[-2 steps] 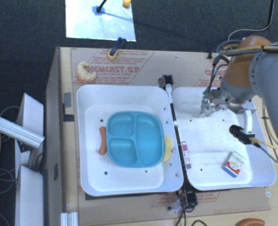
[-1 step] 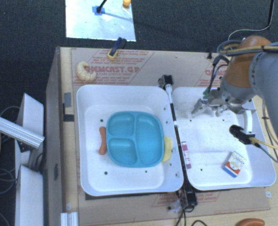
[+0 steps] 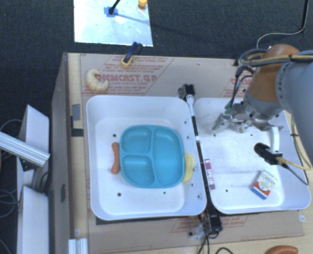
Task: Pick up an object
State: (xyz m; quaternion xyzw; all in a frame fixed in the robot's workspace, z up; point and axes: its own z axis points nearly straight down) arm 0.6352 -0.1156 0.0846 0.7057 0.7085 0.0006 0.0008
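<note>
One sm. white carton, orange/blue print, R bin.

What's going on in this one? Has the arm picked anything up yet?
Not that I can see. The grey arm reaches in from the right, with its gripper over the back left part of the right bin. The one loose thing in that bin, a small box, lies near the front right corner, well apart from the gripper. The left bin holds a blue divided plate, a sausage beside it and a yellow piece at the plate's right edge, all untouched.
</note>
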